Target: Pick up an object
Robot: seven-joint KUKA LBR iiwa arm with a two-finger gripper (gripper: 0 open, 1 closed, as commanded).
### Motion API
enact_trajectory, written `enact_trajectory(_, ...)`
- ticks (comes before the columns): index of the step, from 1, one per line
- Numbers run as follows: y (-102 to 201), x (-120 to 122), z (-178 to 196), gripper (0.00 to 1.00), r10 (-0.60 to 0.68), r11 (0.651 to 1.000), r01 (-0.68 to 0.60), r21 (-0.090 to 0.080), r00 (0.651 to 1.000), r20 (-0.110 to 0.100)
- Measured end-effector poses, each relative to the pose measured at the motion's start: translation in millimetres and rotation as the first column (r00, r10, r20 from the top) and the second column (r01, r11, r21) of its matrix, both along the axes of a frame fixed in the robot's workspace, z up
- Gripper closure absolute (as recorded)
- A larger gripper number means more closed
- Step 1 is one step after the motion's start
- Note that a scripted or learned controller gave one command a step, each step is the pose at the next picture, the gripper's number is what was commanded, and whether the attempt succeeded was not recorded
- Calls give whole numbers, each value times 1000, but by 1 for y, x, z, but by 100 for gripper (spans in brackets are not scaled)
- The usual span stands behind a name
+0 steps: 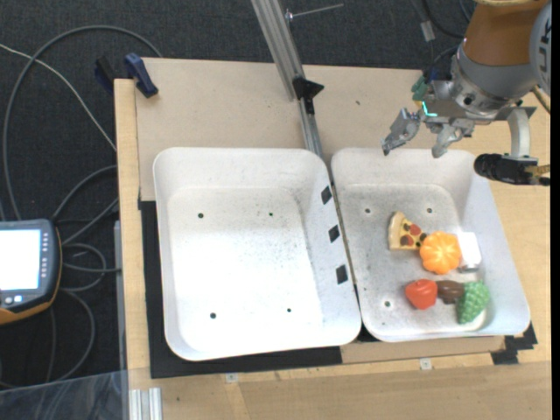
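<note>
Orange round plastic pumpkin toy (440, 251) sits in the right-hand shallow white bin (381, 201), toward 3 o'clock of its floor, touching a yellow pizza-slice toy (403, 232) at its 9 and a white block (468, 248) at its 3. Red tomato toy (421, 293), brown piece (451, 290) & green grape bunch (473, 302) crowd near 5. Gripper (421, 137) hovers over the bin's 12 o'clock rim, fingers spread apart, nothing btwn them. Best approach, prob.: come straight down w/ fingers straddling the pumpkin, clear of neighbours, then close.

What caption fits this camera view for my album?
Open two-finger gripper hovers above right white bin holding small orange pumpkin and other toy foods.
</note>
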State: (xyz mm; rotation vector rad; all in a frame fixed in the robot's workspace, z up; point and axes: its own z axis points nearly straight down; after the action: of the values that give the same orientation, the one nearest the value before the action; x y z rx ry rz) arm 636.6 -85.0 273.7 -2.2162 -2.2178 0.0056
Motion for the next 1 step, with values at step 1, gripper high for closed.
enact_trajectory(1,0,1,3,0,1,1000,-1,-1,1000,5)
